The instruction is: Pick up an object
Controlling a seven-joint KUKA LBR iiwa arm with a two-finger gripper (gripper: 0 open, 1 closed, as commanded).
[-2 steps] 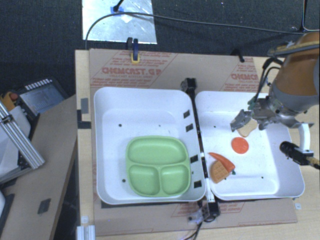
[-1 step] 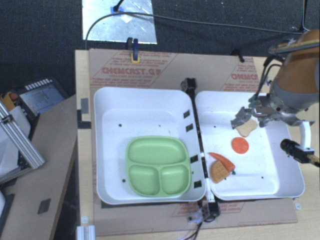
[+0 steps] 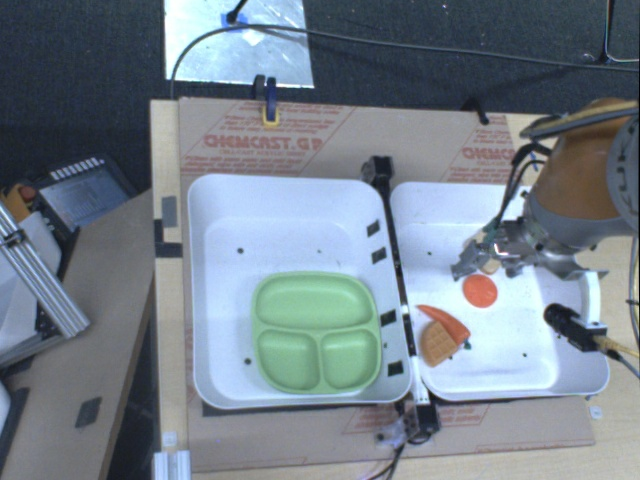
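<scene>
1. Leftmost, the left bin (image 3: 215, 268) holds a green divided plate (image 3: 316, 331) with three compartments, lying flat toward the bin's near side.
2. Next, across the black divider, the right bin (image 3: 430, 218) holds an orange wedge-shaped piece (image 3: 443, 320) resting against a tan, cracker-like piece (image 3: 438, 343) near its front-left corner.
3. Further right, a round orange disc (image 3: 481, 291) lies on the bin floor, apart from those two pieces.
4. Just above the disc, the gripper (image 3: 487, 255) hangs over the right bin; whether it is wide or narrow cannot be told, and nothing shows between its tips.
5. Rightmost, the grey arm's orange band (image 3: 580, 173) overhangs the bin's edge.
</scene>
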